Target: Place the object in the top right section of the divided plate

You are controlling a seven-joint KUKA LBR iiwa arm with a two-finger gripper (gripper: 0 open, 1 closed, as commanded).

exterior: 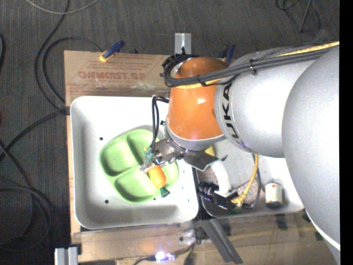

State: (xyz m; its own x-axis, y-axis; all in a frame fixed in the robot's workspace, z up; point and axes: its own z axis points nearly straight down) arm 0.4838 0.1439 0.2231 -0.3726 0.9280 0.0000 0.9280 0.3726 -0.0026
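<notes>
Grey metal with a broad orange band is taking up most of the right side: the arm point(265, 93) is reaching in over the bench and bending down toward the left white bin point(88, 126). That bin is sitting on a brown cardboard sheet point(110, 79) with printed lettering, and a blue clamp point(112, 49) is gripping the sheet's far edge. The right bin point(276, 173) is lying mostly under the arm, with part of its floor and near rim showing.

A green divided plate point(118, 156) is resting on the left bin's floor, closer to the bin's right edge than to its left. The gripper point(150, 158) is hanging low over the plate, above the ridges where the sections meet. Whether the claw is wide, narrow or closed on something cannot be told from this angle, since the wrist is covering it from above.

An orange object point(158, 176) with a small green tip is lying just on the near side of the gripper, in the plate's right-hand part, toward the bin's right edge. It seems to be touching the claw, though the contact is too small to be sure.

A small white cylinder point(273, 195) is standing near the right bin's near edge.
</notes>
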